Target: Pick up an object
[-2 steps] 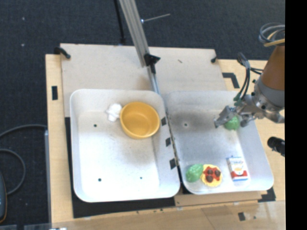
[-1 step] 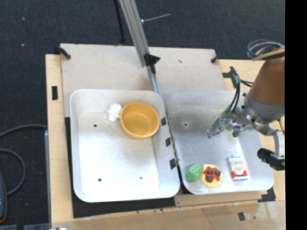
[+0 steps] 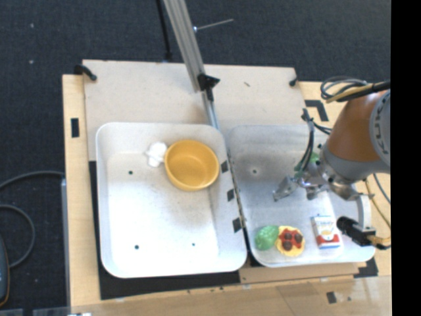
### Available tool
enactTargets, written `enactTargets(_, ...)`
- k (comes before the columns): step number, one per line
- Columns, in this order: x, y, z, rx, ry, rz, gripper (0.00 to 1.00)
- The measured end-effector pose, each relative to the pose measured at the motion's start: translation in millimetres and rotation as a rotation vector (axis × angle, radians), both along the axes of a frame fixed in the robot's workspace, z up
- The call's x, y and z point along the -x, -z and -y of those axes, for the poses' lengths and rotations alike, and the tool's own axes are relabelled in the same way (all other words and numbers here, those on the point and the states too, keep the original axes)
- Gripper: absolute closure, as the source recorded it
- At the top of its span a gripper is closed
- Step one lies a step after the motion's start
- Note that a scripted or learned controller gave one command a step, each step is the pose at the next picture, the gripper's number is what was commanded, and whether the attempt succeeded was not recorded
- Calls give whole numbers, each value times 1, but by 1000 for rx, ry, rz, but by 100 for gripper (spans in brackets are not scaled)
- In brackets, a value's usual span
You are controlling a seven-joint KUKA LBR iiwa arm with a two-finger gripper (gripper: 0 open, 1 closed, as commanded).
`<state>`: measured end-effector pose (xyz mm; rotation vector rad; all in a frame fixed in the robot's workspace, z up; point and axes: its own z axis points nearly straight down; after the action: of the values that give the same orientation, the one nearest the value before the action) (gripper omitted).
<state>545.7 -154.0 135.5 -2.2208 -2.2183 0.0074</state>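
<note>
Counter (image 3: 145,91): a pale board carrying two shallow white bins side by side, the left bin (image 3: 118,196) and the right bin (image 3: 263,150).
Arm (image 3: 352,133): grey with an orange band, reaching in from the right and hanging over the middle of the right bin.
Gripper (image 3: 287,191): low over bare bin floor, pointing toward the left; nothing is visible between the jaws.
Jaws: too small and blurred here to judge whether they stand wide or narrow, so I cannot tell.
Candidate things, right bin: a green piece (image 3: 266,236), a round yellow and red toy (image 3: 291,240) touching it, and a small red and white carton (image 3: 325,232) just beside, all lined up along the near wall.
Candidate things, left bin: a yellow bowl (image 3: 191,164) with a small white lump (image 3: 156,153) touching its left side, near the far wall.
Nearest target: the green piece and the round toy, near the gripper but closer to the camera.
Axis: the carton's long side runs from the far wall toward the near wall, roughly upright in the picture; the round toy and bowl have no clear long axis.
Risk, empty close: the gripper sits over bare floor, so closing here would likely catch nothing.
Risk, crowding: the three things huddle against the near wall, so a descent there could strike the rim or nudge a neighbour instead of gripping.
Risk, carton: a grasp along its long side may be too wide.
</note>
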Motion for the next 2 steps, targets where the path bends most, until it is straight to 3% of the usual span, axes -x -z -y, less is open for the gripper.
enactTargets(1,-3,-15,0,-1,4,10,100)
enactTargets(2,-6,-79,-3,1,-5,14,100)
